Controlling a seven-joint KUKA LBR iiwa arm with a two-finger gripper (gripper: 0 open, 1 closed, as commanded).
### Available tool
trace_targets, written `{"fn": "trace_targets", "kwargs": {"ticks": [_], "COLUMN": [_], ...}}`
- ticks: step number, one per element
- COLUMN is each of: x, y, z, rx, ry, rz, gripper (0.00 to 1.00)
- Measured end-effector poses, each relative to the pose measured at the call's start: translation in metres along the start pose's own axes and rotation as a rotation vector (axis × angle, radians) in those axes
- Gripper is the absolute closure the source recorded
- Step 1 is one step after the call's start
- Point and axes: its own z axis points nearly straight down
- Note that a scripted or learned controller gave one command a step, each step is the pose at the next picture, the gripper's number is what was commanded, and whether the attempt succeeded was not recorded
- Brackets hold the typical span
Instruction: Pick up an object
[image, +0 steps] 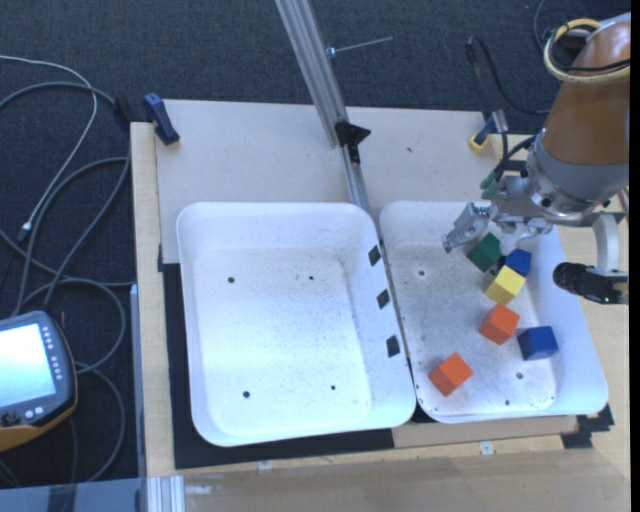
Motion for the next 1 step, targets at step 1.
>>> {"fn": "trace_targets", "kwargs": {"ticks": [1], "x": [-0.0463], "y": [-0.0282], "z": [0.0955], "rx": [0.009], "ry": [0.000], "rz": [0.005], "gripper": [0.00]}}
